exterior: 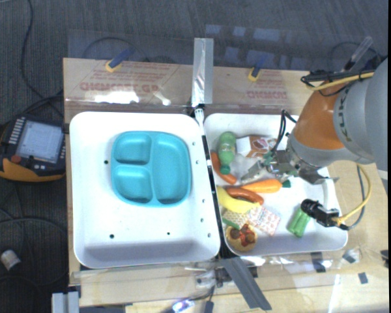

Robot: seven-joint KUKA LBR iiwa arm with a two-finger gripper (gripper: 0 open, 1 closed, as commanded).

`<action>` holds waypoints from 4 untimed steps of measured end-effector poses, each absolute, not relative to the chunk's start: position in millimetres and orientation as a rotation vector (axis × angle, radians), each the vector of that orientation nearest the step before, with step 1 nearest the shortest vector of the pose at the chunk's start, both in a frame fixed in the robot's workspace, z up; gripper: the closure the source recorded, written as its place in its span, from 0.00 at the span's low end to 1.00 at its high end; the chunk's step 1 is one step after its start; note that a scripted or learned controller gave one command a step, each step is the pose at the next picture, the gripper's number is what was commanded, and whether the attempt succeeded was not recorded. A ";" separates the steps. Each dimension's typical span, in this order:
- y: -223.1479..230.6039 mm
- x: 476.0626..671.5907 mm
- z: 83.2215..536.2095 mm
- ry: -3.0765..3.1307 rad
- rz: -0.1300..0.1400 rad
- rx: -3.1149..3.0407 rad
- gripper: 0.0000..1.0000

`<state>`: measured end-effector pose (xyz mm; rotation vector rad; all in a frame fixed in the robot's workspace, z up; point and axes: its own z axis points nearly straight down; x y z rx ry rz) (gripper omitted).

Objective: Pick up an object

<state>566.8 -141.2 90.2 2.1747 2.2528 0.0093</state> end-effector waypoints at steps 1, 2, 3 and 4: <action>-98.4 526.2 91.3 2.253 0.012 2.166 0.00; -120.7 483.3 148.5 2.404 -0.003 2.025 0.00; -102.9 499.2 89.7 2.339 0.003 2.082 0.00; -68.4 544.4 183.2 2.562 0.000 1.819 0.00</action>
